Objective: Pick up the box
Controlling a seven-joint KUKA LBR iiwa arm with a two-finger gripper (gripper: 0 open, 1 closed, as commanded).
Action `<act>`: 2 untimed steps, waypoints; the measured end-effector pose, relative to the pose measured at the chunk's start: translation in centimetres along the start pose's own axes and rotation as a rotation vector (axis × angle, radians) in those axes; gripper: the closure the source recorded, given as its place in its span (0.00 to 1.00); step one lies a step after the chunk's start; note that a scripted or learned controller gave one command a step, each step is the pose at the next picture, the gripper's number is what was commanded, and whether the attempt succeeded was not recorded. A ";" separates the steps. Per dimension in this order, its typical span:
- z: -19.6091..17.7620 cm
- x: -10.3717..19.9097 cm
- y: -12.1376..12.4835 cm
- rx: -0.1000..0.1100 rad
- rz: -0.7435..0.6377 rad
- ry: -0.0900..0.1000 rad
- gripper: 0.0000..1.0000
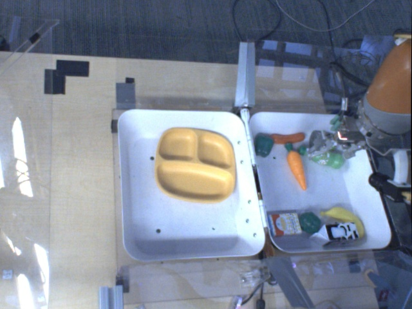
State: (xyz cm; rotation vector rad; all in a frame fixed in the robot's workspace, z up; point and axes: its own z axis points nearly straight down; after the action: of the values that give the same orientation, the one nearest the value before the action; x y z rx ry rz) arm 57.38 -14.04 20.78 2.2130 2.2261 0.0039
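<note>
Nearest the viewer, along the front wall of the right bin [380, 240], lies the box [286, 224] (small, with a red and white label), flat in the front left corner. Touching its right end is a dark green round piece [309, 222], then a black and white item [341, 232] and a banana [346, 218]. Mid-bin lies a carrot [296, 167]. Farther back, the end effector [336, 141] hovers low over a light green object [331, 159]; how far it is open cannot be told. The left bin [138, 237] holds a yellow divided tray [196, 163].
</note>
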 end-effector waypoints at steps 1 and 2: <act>5.1 -1.5 -2.5 0.001 0.035 0.000 0.00; 1.5 2.2 -8.1 0.000 0.046 0.001 0.00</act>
State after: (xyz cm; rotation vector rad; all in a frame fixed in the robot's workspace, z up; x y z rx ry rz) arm 49.24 -11.88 19.27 2.2642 2.1743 0.0053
